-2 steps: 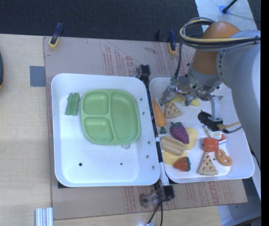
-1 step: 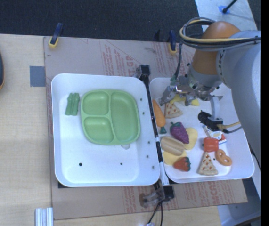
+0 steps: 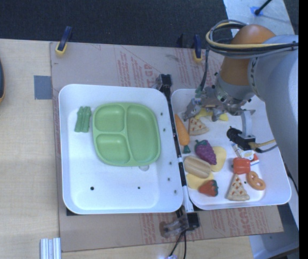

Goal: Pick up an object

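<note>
You've nothing lifted yet, as far as you can judge: the gripper [image 3: 210, 108] sits low over the far end of the right bin [image 3: 275, 198], and whether it is open or closed you cannot tell. The pizza slice [image 3: 197, 125] lies just beside it, toward the near end; the grapes [image 3: 205, 151] and hot dog [image 3: 197, 167] lie nearer still. Grasp and lift remain.

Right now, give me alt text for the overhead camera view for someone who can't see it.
A grey robot arm's gripper hangs low over the back of the right white bin of toy food, near a pizza slice and orange carrot. The left white bin holds a green divided plate and green beans.
</note>
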Motion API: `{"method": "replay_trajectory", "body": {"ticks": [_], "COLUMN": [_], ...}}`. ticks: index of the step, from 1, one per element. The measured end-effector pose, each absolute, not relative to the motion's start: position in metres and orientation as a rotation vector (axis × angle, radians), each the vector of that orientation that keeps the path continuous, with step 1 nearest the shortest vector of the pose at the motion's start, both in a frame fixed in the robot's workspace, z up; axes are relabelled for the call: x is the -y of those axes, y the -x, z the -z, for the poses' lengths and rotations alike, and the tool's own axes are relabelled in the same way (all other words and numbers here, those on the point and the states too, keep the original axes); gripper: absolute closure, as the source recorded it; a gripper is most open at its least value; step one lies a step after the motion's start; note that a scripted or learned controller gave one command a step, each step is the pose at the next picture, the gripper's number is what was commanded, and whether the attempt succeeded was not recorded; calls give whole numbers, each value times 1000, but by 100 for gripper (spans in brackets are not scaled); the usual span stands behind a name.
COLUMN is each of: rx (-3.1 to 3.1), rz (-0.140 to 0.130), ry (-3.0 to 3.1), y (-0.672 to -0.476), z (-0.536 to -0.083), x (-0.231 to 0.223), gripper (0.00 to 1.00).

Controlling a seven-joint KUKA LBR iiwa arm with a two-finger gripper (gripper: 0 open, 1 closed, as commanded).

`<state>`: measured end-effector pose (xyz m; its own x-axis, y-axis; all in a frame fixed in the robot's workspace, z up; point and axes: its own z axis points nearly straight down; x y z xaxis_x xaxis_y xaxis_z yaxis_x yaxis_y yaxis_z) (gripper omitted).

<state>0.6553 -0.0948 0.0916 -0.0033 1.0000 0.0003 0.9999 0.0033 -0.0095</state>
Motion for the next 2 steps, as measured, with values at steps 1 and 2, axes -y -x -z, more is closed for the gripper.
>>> {"method": "replay_trajectory", "body": {"ticks": [1,2], "rx": [2221,2222], "rz": [-11,-13], "ry": [2211,2208], "y": [-655,-655], "z": [-92,-102], "x": [94,95], "gripper": [0,100]}}
